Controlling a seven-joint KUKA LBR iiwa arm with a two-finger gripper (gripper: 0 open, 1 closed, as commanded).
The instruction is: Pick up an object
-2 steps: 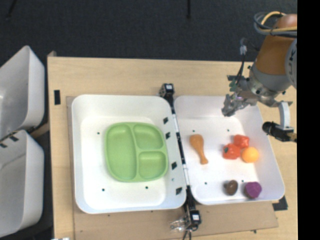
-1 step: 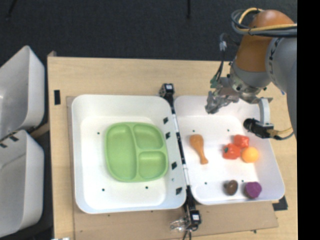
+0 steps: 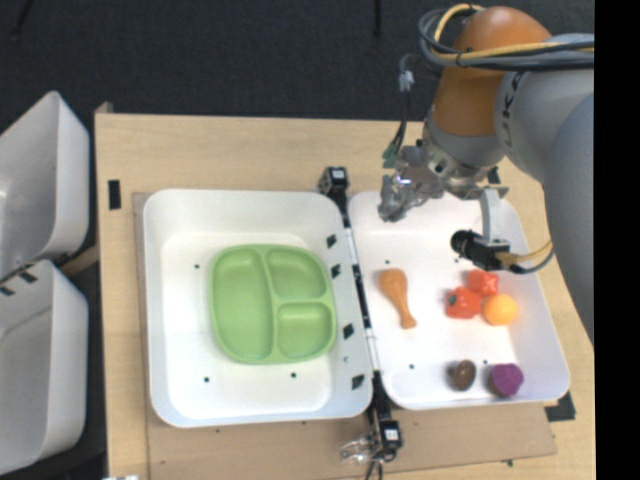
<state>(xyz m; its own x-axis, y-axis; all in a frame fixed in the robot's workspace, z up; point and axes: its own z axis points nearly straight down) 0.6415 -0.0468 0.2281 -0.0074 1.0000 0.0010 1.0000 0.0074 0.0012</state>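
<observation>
My gripper (image 3: pixel 397 200) hangs over the far left corner of the right bin (image 3: pixel 425 383), with nothing seen between its fingers. Below it in that bin lie an orange drumstick-shaped toy (image 3: pixel 398 295), a red pepper-like toy (image 3: pixel 468 296), an orange ball (image 3: pixel 500 310), a brown round piece (image 3: pixel 461 374) and a purple piece (image 3: pixel 506 379). The gripper is well apart from all of them, toward the bin's back edge.
The left bin (image 3: pixel 175 228) holds a green divided plate (image 3: pixel 272 302). A raised divider (image 3: pixel 352 278) with black clips separates the two bins. The wooden bench (image 3: pixel 230 148) shows around both bins.
</observation>
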